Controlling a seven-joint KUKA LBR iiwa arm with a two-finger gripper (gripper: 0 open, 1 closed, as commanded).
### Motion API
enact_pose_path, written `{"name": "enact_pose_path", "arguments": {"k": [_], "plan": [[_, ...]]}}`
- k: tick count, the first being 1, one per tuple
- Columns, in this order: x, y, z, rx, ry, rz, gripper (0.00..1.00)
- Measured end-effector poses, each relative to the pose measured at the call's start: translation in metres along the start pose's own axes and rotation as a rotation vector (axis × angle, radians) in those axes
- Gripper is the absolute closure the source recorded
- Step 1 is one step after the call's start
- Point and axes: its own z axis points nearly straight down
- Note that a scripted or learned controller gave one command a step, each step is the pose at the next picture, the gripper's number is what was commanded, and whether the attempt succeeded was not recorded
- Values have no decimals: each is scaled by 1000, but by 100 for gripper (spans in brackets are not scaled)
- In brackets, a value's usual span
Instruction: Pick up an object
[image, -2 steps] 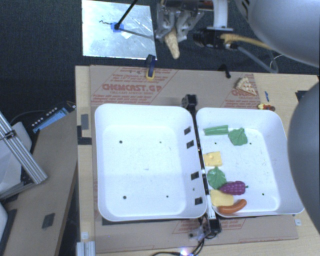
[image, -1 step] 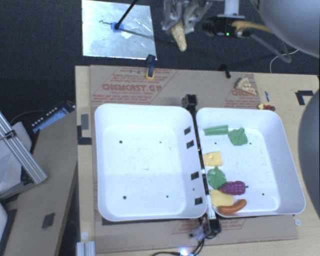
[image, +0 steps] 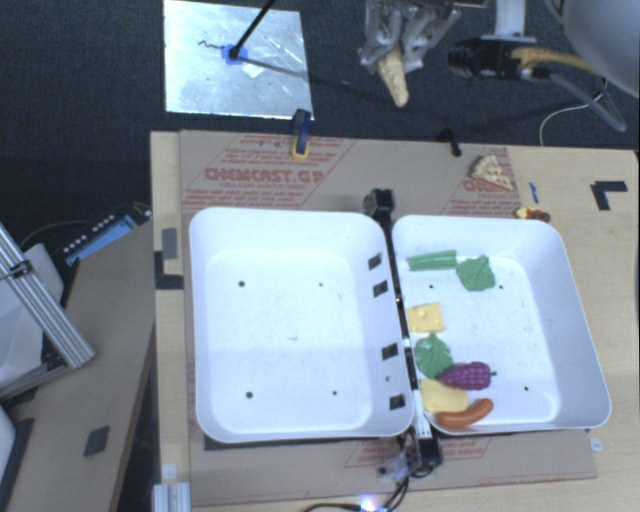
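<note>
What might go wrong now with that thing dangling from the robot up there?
The cone hangs from the jaws by one end, so it might slip. It seems to be past the far edge of the bench, so a drop could land outside the bins. The grapes and sausage lie close together, so a later grab may catch both.
</note>
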Motion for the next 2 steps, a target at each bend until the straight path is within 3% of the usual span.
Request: {"name": "enact_pose_path", "arguments": {"k": [2], "plan": [[-96, 0, 0, 0, 0, 1, 100]]}}
